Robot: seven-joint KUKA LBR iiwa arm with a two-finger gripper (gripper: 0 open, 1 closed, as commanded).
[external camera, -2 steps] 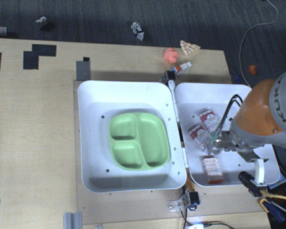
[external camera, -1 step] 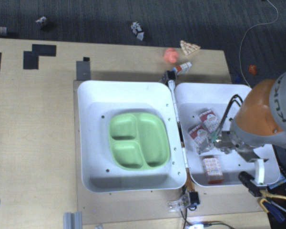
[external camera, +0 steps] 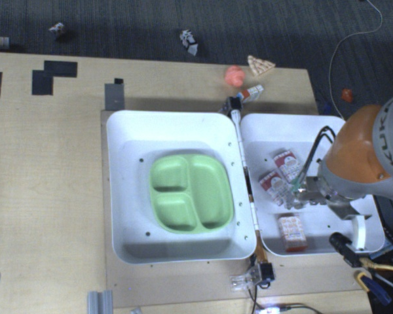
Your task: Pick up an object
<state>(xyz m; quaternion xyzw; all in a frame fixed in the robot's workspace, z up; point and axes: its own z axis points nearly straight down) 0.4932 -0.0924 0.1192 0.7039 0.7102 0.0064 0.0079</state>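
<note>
In the right bin lie several small red-and-white packets: one near the middle, one just left of it, and a third near the front wall. My gripper hangs low over the bin's middle, right beside the two upper packets. Its fingertips blur into the clutter, so I cannot make out whether anything sits between them. The grey arm with its orange band reaches in from the right.
The left bin holds a green divided tray. Behind the bins on the bench lie a pink ball, a wedge-shaped toy and a small tube. Cables run along the front right corner.
</note>
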